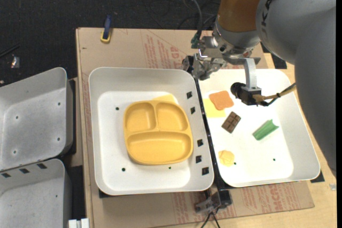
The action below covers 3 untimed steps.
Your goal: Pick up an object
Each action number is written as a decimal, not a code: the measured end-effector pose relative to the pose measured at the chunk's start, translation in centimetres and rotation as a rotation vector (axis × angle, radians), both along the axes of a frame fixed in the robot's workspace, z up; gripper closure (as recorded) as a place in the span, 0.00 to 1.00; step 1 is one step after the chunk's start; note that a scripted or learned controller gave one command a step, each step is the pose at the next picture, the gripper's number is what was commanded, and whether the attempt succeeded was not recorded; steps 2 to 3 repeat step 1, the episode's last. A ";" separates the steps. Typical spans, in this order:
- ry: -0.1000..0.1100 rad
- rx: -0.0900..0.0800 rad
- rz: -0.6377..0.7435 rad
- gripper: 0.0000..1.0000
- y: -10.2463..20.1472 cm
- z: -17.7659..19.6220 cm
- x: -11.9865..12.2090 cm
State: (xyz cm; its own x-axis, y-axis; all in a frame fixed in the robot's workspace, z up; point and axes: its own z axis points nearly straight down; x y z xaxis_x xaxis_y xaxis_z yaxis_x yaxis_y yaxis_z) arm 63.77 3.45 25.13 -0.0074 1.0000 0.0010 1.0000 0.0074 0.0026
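Note:
The right bin (299,168) holds an orange square piece (220,99) lying over a pale yellow flat piece (212,112). Below them lie a brown chocolate-bar piece (231,122), a green block (265,130) and a small yellow lump (226,157). My gripper (205,68) hangs from the orange-banded wrist over the far left corner of the right bin, beside the divide between the bins. It is up and left of the orange piece, apart from every object. Nothing shows between its tips.
The left bin (101,115) carries a yellow divided tray (158,132). A black fitting with a cable (245,93) hangs off the arm over the right bin's far side. The grey arm covers the upper right. A blue-and-yellow tool (107,29) lies on the cardboard at the back left.

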 end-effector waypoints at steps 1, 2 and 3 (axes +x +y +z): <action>0.000 -0.001 -0.001 1.00 4.9 -0.4 0.7; 0.000 -0.001 -0.001 1.00 4.9 -0.4 0.7; 0.000 -0.001 -0.001 1.00 4.9 -0.4 0.7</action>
